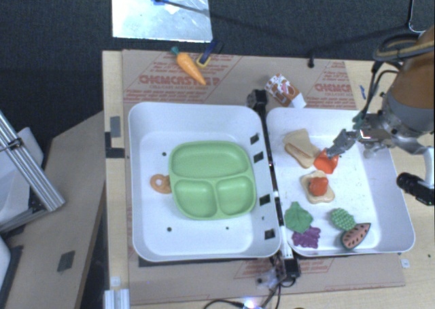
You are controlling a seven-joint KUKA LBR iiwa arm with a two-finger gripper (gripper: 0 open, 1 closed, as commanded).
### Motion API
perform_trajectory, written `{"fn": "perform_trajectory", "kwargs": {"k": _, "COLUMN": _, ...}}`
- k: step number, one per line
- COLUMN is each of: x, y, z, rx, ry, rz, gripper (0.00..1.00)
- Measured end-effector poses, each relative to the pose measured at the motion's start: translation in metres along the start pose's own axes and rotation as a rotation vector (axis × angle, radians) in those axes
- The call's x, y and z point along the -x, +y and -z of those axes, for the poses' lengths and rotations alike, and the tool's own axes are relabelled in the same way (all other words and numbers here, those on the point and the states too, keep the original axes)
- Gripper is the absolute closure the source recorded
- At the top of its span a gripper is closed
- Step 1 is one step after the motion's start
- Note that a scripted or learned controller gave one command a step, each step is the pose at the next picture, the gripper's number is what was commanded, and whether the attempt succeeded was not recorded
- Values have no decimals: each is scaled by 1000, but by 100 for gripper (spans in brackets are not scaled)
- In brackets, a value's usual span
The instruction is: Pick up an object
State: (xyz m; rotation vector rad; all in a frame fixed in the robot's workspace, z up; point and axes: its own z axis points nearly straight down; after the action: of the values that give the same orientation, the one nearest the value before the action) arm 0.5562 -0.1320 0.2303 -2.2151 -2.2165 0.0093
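- The gripper is reaching into the right bin from its right edge, its fingers pinching a small red-orange toy.
- The toy is hanging near the bin's middle, just beside the bread slice.
- The green plate is sitting in the left bin.

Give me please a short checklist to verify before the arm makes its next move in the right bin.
1. Gripper is over the right bin: ok.
2. Fingers reach the red piece: ok, they meet its top.
3. Red piece is firmly clamped: cannot tell.
4. Red piece is apart from the bread slice: not ok, they look to touch.
5. Toast with topping is out of the lifting path: ok, it lies just below.
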Motion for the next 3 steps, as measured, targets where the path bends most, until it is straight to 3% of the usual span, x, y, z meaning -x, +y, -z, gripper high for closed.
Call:
{"fn": "perform_trajectory", "kwargs": {"k": 1, "x": 0, "y": 2, "z": 6, "rx": 11, "ry": -2, "rz": 2, "gripper": 0}}
{"fn": "perform_trajectory", "kwargs": {"k": 3, "x": -13, "y": 16, "z": -97, "rx": 7, "ry": -1, "rz": 4, "gripper": 0}}
